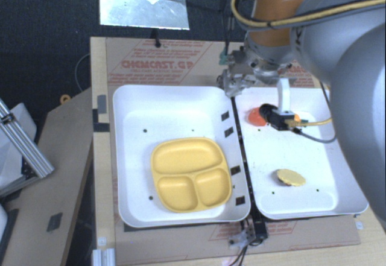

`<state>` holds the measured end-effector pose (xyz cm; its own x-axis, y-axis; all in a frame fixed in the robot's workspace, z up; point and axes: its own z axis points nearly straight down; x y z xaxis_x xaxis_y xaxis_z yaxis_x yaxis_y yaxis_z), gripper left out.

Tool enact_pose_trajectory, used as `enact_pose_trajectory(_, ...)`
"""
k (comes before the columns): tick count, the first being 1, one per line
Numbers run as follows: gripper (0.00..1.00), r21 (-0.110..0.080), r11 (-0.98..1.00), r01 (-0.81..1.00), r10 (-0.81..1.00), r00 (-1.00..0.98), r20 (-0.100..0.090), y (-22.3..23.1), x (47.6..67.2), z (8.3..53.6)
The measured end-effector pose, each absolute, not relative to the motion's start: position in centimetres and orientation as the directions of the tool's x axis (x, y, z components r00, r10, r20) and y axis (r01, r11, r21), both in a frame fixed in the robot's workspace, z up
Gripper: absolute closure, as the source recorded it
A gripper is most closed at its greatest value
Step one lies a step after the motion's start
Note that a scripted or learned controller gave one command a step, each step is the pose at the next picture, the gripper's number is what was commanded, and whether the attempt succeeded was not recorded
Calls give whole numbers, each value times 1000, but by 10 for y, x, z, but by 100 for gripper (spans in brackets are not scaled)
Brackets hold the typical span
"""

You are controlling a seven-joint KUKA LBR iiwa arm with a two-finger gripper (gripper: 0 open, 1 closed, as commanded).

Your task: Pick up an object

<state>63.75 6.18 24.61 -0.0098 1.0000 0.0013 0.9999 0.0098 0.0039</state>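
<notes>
Left bin (129,138), frame ctr-left: holds a yellow divided tray (190,173), lying flat in the bin's lower middle. Gripper (232,85) hangs upper ctr, over the top end of the wall (239,150) between the bins; spread or pressed together, can't tell from this angle. Right bin (313,138): small orange-red obj (257,116) in its upper-left part, just below-right of gripper, partly hidden by arm hardware. Flat tan disc (291,178) sits lower ctr, well apart. Judgement: approach stage, nothing grasped. Orange-red obj looks the nearest target: move toward frame right off the wall, centre over it, descend straight, don't clip the wall.
</notes>
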Motion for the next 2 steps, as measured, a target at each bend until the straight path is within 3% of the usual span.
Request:
enact_pose_trajectory(1,100,3,10,1000,1000,-10,2,110,658,239)
enact_pose_trajectory(2,0,2,6,1000,1000,-6,0,107,657,239)
